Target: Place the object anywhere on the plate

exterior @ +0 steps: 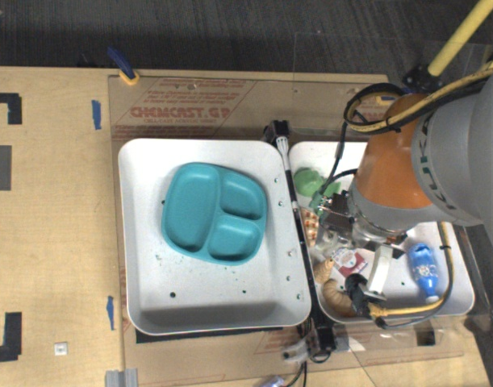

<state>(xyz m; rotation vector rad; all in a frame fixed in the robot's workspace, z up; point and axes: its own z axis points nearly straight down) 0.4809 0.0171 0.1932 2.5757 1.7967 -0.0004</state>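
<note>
A teal plate (215,212) with three compartments lies in the left white bin (149,289), with nothing on it. My gripper (333,226) reaches down into the right bin (464,293), just right of the divider, over a cluster of small objects. Beside it lie a green round object (307,181), a red and white item (349,260), a brown rounded object (333,298) and a blue bottle-like object (424,269). The grey arm with its orange band (391,172) covers much of the right bin and hides what lies under the wrist.
A black divider rail (293,208) runs between the two bins. A yellow cable (407,306) loops along the right bin's near side. The bins sit on a cardboard sheet (181,103) with blue tape marks.
</note>
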